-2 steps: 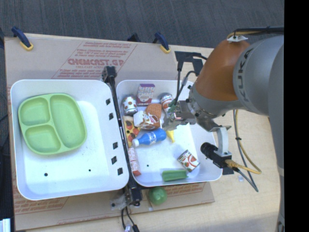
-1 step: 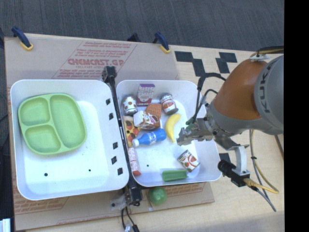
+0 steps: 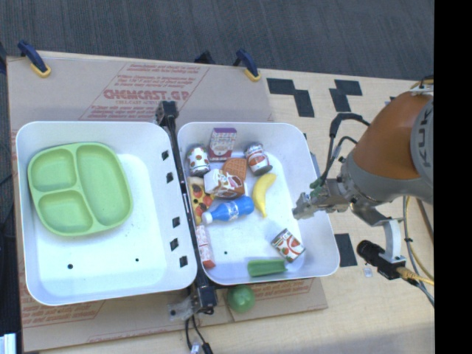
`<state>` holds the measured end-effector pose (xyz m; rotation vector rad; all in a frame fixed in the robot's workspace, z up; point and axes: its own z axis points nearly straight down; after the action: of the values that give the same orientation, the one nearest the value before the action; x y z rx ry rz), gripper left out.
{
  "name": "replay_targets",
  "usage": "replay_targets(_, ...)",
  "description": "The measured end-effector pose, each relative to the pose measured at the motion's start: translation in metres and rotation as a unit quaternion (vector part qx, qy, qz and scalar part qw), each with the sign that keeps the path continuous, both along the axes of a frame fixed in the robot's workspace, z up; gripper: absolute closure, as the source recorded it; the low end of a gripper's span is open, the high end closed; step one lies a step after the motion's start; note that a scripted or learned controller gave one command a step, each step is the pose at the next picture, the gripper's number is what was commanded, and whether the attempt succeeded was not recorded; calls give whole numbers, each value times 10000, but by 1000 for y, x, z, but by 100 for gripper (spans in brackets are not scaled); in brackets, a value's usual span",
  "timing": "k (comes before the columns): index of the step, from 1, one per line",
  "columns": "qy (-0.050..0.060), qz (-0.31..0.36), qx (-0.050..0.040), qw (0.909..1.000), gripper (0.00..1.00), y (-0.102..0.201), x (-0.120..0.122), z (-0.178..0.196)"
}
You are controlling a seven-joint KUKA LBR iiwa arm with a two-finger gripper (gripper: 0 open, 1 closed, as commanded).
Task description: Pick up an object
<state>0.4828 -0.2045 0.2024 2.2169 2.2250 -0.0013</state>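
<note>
Nothing is lifted yet: the gripper (image 3: 304,206) hangs at the right bin's (image 3: 313,153) right rim, and whether it is spread or pressed together cannot be told. The banana (image 3: 262,192) and can (image 3: 287,244) lie nearby in the bin, ungrasped; the whole pick remains.
</note>
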Motion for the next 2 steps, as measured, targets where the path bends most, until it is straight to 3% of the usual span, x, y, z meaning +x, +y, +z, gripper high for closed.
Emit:
replay_targets(1,-15,11,-3,10000,100,6,73,76)
replay_targets(2,13,17,5,10000,100,-4,173,-8)
